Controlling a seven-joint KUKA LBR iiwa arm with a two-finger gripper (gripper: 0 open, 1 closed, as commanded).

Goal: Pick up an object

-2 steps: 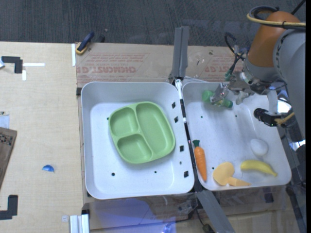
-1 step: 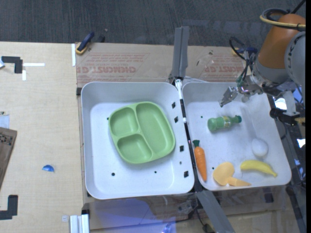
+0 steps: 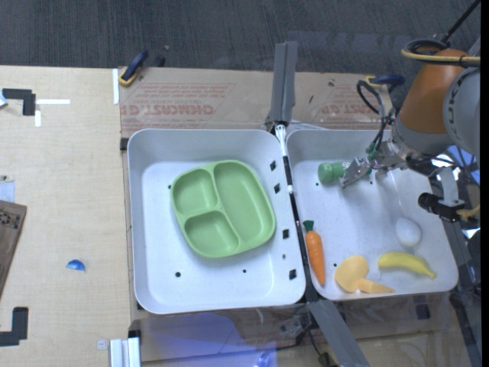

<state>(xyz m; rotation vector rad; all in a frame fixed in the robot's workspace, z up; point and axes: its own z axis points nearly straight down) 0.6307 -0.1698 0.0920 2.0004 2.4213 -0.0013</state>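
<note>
In the right bin (image 3: 428,205), a small green object (image 3: 329,172) lies near the back left corner. My gripper (image 3: 351,177) hangs low over the bin just to the right of it, its tip right against the green object. An orange carrot (image 3: 315,254) lies along the bin's left wall. A yellow banana (image 3: 407,264) and a pale orange piece (image 3: 356,275) rest at the front. A white rounded object (image 3: 409,232) sits just behind the banana.
The left bin (image 3: 153,205) holds a green divided plate (image 3: 223,207). A grey upright post (image 3: 283,90) stands behind the seam between the bins. The arm's orange band (image 3: 428,98) and cables sit over the right bin's back right corner.
</note>
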